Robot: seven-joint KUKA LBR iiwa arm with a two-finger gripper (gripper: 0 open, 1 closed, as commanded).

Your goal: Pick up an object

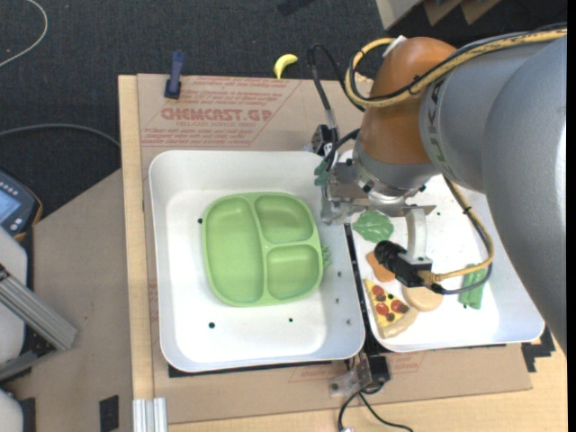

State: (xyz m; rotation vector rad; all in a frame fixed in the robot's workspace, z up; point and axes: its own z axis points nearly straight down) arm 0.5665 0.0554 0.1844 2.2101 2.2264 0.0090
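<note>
End effector sits low over the shared walls between the two shallow white bins, under the grey and orange wrist. From my seat I cannot tell how far open it is, and I see nothing held in it. The nearest candidate is the small flat green leaf-shaped piece in the right white bin, just beside the end effector. It looks thin and light, probably soft plastic or felt, so I would expect it to slip or bend if pinched flat. I'd come down across its narrow width and close on the edges. Further down the same bin lie a toy pizza slice with red toppings, a tan rounded piece touching it, and a darker green leafy toy. The pizza slice seems stiffer and thicker, so I judge it the easier grasp across its straight sides. The light green divided plastic plate in the left white bin is rigid and smooth but broad, and I could only take it by its raised right rim, where it would likely tilt.
</note>
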